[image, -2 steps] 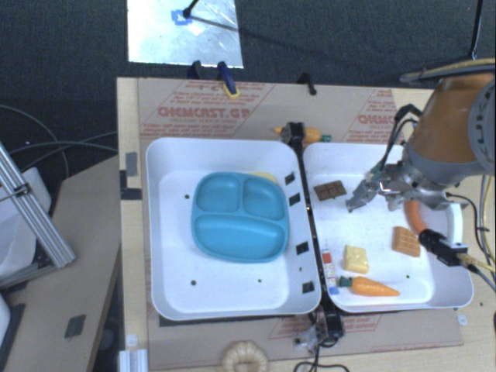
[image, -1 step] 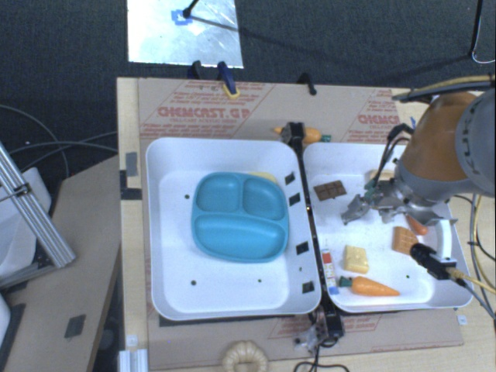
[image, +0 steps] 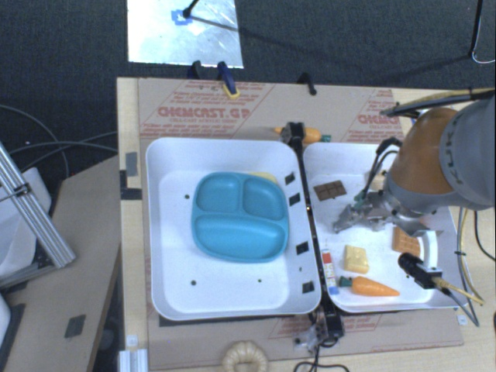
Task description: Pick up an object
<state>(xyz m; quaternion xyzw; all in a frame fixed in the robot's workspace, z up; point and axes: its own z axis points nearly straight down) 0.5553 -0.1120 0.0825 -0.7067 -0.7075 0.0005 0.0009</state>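
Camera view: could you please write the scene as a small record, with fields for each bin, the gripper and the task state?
left bin: blue divided plate; pale yellow thing showing behind its far edge
right bin: chocolate bar, yellow block, carrot, brown flat piece beside the arm
gripper: low over the right bin, between chocolate bar and yellow block
held: nothing seen in the gripper
task state: no object lifted yet
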